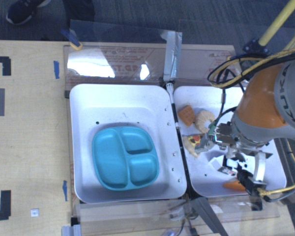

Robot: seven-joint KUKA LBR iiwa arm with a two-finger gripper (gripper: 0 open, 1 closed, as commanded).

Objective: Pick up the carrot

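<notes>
While the grey arm with its orange band [258, 104] is reached in from the right, two shallow white bins are seen side by side on the wooden surface [27, 141]. In the left bin [83, 100] a blue divided tray [125, 156] is laid. In the right bin [280, 181] the carrot [232, 185] is seen lying flat near the front wall, probably placed loose so it can be taken from above. Farther back, a brown food piece [186, 115], a pale round item [204, 118] and a small yellow and red toy [194, 141] are scattered. The hand [246, 178] is held low, just beside the carrot's right end, wrist bent downward. Whether it is clenched or released cannot be told, and no grasp is shown.
</notes>
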